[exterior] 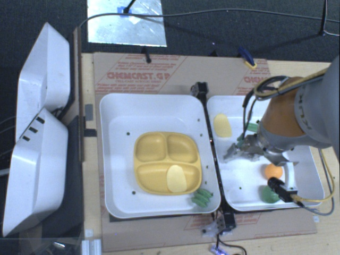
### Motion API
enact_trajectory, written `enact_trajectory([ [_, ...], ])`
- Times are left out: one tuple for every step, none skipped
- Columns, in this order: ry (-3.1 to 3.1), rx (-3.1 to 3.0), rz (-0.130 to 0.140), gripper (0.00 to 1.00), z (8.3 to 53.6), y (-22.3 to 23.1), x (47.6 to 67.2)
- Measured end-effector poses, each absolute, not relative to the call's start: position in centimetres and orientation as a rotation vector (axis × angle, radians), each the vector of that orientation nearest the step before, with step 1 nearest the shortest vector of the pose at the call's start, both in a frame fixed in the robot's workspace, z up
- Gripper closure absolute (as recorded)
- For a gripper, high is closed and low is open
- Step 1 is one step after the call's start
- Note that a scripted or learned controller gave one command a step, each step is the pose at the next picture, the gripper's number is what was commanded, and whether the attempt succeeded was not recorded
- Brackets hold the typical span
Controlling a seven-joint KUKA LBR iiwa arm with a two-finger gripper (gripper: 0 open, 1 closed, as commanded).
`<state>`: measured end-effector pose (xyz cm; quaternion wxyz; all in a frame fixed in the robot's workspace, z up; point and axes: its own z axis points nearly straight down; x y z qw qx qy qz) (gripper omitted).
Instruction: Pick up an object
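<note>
My gripper (235, 150) hangs low over the left-middle of the right bin (241, 200), pointing toward the divider between the bins. A pale yellow piece (222, 125) lies just above and to the left of it, apart from it. An orange ball (273, 171) sits to the gripper's lower right, next to the arm's wrist. A green object (269, 194) rests near the right bin's front edge. A small green piece (253, 126) peeks out beside the arm's orange band (280, 115). I see nothing held in the gripper.
The left bin (117, 142) holds a yellow divided tray (154, 147) with a pale yellow oval (176, 178) in its front compartment. A green ridged object (202, 197) lies at that bin's front right corner. A black cable (287, 191) runs off the wrist.
</note>
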<state>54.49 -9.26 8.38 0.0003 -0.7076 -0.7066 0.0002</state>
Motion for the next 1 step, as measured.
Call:
enact_trajectory([
  [-2.234,-2.216,-0.014,0.0,18.88,-0.87,54.71],
])
